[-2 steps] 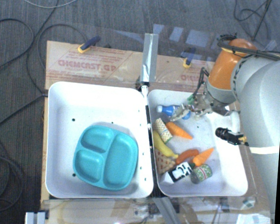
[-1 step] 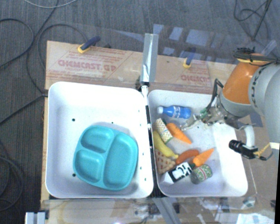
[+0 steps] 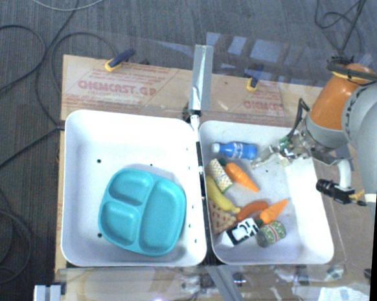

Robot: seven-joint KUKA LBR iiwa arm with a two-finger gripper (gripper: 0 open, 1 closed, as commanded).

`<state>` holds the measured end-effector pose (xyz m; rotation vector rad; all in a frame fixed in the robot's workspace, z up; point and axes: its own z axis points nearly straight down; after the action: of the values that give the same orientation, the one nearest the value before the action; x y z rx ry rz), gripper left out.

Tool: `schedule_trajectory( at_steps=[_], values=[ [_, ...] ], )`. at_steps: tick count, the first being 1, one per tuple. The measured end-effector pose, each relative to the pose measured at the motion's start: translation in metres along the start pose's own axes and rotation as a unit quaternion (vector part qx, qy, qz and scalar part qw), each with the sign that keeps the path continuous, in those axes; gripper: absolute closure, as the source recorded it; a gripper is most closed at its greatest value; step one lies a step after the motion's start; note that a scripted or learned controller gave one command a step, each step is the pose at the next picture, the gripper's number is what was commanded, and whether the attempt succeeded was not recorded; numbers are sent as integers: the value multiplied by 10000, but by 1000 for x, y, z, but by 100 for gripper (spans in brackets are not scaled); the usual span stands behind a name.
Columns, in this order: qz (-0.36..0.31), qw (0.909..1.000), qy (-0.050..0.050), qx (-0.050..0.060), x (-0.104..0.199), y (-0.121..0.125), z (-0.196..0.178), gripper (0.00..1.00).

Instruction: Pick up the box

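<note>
A small black-and-white box lies near the front of the right bin, between a waffle-patterned piece and a green can. A checkered, box-like pack lies further back by the bin's left wall. My gripper hangs low over the back of the right bin, just right of a blue bottle, well apart from the black-and-white box. Nothing shows between its tips.
Two carrots, a red-orange piece and a banana crowd the right bin's left half. A teal divided plate sits in the left bin. The arm fills the right rear.
</note>
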<state>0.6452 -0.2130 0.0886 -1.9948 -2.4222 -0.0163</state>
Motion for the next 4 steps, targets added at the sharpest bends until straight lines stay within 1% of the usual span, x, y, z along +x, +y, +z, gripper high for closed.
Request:
schedule_trajectory(
  at_steps=[1,2,3,4],
  values=[
    [-353,9993,-56,102,69,35,2,0],
    [-42,10000,-62,32,68,38,-149,0],
    [1193,9928,-68,31,63,-7,-229,0],
    [1193,9928,-94,43,63,-7,-238,100]
  ],
)
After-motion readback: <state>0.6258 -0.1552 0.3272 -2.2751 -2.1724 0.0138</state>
